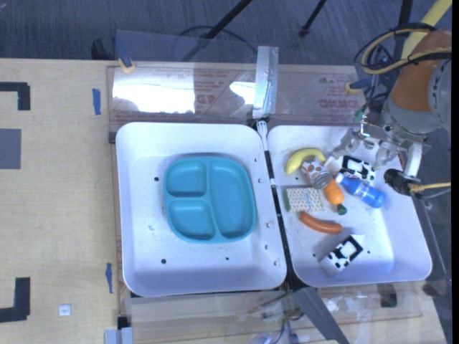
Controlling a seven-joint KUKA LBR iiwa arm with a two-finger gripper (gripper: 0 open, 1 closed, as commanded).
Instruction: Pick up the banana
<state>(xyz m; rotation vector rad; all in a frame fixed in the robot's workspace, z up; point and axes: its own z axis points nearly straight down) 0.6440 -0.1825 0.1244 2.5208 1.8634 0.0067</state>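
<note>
Banana [304, 159]: far-left of right bin [409, 253], touching clutter.
Pincer [373, 143]: hovering right of it; grip state unreadable, cannot tell.
Risk: snagging the neighbouring carrot [333, 193] instead.

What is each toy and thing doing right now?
banana: lying in the right bin, not picked up
hot dog: lying flat
carrot: lying beside the blue bottle
blue bottle: on its side
blue divided plate: sitting in the left bin
gripper: above the right bin
</note>
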